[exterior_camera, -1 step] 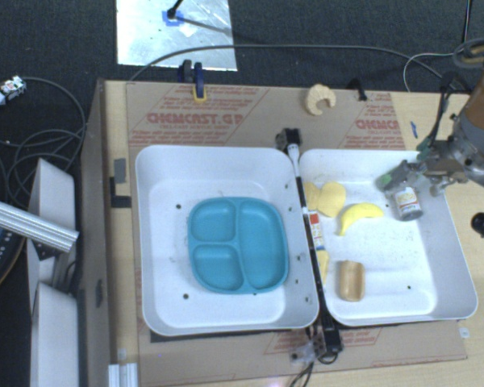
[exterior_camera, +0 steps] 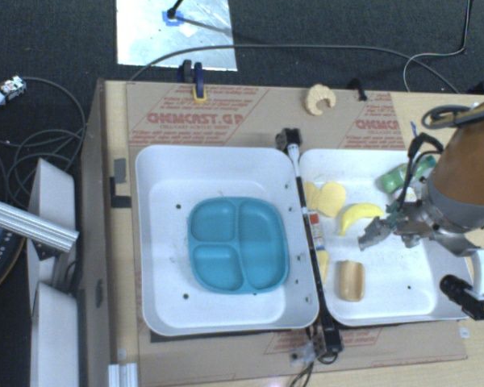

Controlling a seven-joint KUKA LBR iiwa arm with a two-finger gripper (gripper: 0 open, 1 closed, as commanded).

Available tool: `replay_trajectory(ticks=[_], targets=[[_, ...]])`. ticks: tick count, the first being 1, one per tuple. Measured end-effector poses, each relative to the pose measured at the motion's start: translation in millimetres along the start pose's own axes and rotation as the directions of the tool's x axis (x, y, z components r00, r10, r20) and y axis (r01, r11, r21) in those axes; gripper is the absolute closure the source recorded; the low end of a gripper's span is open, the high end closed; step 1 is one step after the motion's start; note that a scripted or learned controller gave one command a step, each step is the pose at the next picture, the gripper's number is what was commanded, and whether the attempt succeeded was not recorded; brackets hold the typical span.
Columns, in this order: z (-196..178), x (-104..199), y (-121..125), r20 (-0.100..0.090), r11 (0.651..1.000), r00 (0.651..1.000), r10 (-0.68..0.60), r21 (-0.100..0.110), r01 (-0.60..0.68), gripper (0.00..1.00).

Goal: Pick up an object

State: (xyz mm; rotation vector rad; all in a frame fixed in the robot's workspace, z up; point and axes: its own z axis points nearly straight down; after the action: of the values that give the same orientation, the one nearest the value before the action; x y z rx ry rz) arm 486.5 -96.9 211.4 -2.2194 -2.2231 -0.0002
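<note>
My gripper [exterior_camera: 377, 232] hangs over the right bin [exterior_camera: 387, 309], just below and right of a yellow banana [exterior_camera: 357, 214]. A pale yellow rounded piece [exterior_camera: 331, 197] lies left of the banana. A tan bread-like block [exterior_camera: 352, 280] rests nearer the front of this bin, below the gripper. A green object [exterior_camera: 393, 179] sits at the back, partly hidden by the arm's cabling. A small yellow piece [exterior_camera: 321, 264] lies against the bin's left wall. Nothing shows in the gripper.
The left bin [exterior_camera: 165, 184] holds a blue divided plate [exterior_camera: 236, 244]. A beige croissant-shaped item [exterior_camera: 320, 98] lies on the cardboard behind the bins. The arm's grey body and orange band [exterior_camera: 468, 176] cover the right bin's right side.
</note>
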Motion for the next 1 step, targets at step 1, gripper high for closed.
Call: replay_trajectory(ticks=[1], targets=[[126.2,8.4,0.3,0.001,1.000,1.000,0.001,-0.002,-0.001,0.00]])
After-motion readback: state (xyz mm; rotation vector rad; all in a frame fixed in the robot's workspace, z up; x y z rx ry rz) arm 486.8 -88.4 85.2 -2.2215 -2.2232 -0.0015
